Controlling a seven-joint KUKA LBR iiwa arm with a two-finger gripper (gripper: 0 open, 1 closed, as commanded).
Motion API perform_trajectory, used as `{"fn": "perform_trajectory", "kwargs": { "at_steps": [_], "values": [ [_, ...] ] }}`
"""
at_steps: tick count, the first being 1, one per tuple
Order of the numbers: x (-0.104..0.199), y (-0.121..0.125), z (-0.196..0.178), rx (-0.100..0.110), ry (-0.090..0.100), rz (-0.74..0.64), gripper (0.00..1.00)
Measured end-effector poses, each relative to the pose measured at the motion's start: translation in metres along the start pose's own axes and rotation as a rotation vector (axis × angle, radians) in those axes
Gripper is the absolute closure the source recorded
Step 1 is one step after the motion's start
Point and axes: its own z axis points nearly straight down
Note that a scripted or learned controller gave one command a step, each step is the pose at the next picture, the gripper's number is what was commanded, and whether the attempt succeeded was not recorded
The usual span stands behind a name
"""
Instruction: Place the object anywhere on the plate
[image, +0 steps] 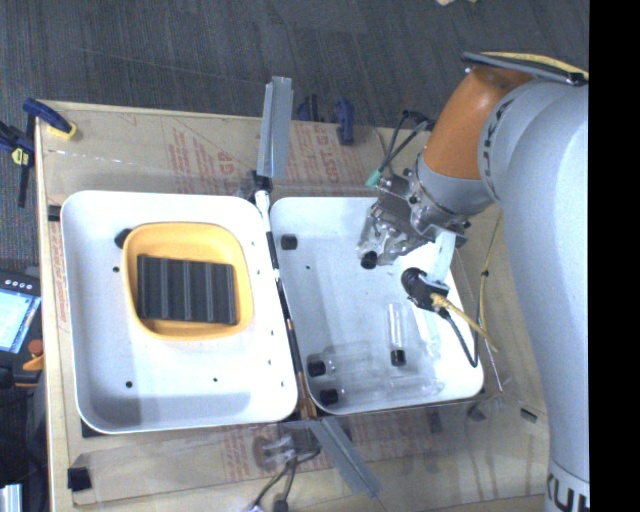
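Observation:
A yellow plate (190, 240) with a dark ridged centre lies in the left bin (100, 390). In the right bin (320, 290), a small clear tube with a black end (397, 335) lies near the front right. A larger clear plastic item (365, 368) rests beside it along the front wall. My gripper (376, 248) hangs over the back part of the right bin, above bare floor, well behind the clear tube and far right of the plate. I see nothing held in it.
The grey arm with its orange band (460, 130) covers the right bin's far right corner. A black cable connector (420, 285) dangles below the wrist. Small black studs (288, 242) sit on the right bin's floor. A metal divider (275, 125) stands behind the bins.

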Motion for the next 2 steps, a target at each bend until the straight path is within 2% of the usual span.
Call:
{"fn": "perform_trajectory", "kwargs": {
  "at_steps": [1,2],
  "values": [
    [0.096,-0.024,0.028,-0.012,-0.001,-0.123,1.00],
    [0.175,-0.048,0.027,-0.017,-0.002,-0.315,1.00]
  ]
}}
